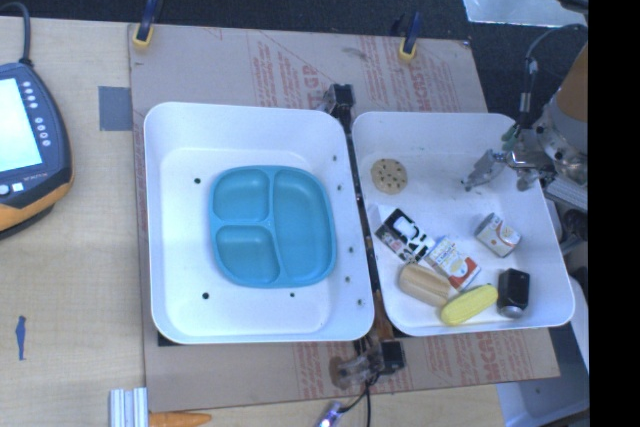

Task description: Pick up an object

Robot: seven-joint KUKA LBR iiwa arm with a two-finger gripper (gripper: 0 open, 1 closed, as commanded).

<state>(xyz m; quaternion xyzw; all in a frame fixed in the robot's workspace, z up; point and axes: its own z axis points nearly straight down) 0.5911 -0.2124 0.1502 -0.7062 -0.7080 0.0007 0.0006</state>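
Two shallow white bins sit side by side on the bench. The left bin [170,305] carries a light blue divided plate [272,225] with three compartments, lying flat near its middle. The right bin [440,130] carries the loose objects: a round tan cookie [389,175] dotted with dark chips near its far left corner; a black and white packet [402,234] by its left wall; just beside that a small white carton with orange print [451,261]; a tan bread-like roll [425,284] touching a yellow corn-shaped piece [468,304] along the near edge; a dark, squat can-like object [513,290] in the near right corner; and a small white box with a reddish patch [497,234] toward the right wall. The gripper [478,173] hangs over the far right part of this bin, metallic fingers pointing left and down above bare floor, apart from every object; nothing is between them, and how far apart they stand cannot be told.
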